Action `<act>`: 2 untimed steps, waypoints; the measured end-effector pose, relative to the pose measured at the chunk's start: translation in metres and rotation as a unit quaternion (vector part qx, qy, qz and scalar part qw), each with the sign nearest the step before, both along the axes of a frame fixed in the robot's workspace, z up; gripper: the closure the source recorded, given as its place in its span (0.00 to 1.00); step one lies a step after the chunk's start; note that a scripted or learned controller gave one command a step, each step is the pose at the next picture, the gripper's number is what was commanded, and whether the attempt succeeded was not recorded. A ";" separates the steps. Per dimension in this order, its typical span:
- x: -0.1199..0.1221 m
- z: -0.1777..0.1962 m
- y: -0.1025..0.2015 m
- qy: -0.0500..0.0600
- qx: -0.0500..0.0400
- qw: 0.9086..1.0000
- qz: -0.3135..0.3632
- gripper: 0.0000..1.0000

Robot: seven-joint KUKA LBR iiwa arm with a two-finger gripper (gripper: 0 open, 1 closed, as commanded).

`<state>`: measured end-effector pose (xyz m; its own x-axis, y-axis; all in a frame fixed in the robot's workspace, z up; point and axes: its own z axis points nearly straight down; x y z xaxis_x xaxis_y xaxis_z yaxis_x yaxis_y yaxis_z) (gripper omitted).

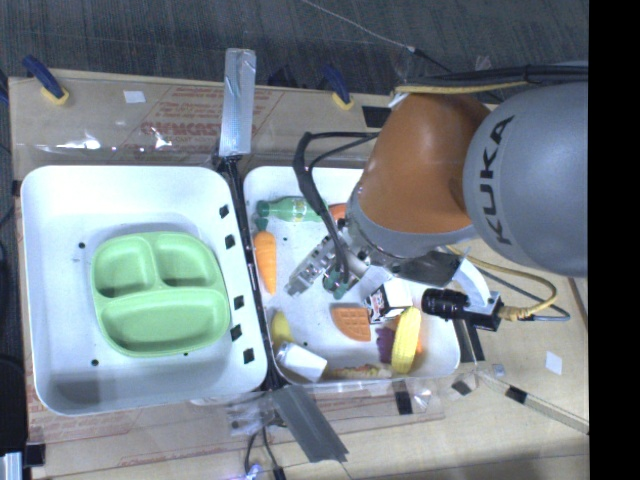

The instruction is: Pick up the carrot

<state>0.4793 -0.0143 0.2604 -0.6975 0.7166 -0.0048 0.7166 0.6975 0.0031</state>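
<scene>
An orange carrot [266, 260] with a green top lies lengthwise along the left wall of the right bin [300, 183]. My gripper [318, 266] hangs over the middle of that bin, a short way right of the carrot and apart from it. Its metal fingers [305, 273] point down and to the left, with nothing visible between them. The arm's orange band and grey body cover the bin's right half.
The right bin also holds a green bottle [285, 208], a waffle-like piece [351, 322], a yellow corn cob [405, 339], a purple item [385, 343], a yellow piece [281, 326] and a white cup [300, 360]. A green divided tray [158, 290] sits in the left bin.
</scene>
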 end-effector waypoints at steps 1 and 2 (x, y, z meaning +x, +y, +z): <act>0.009 -0.003 -0.013 0.001 -0.001 0.988 0.154 1.00; 0.010 0.007 -0.013 0.000 -0.001 0.988 0.157 1.00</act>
<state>0.4895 -0.0271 0.2672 -0.8854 0.4648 -0.0051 0.4648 0.8854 0.0012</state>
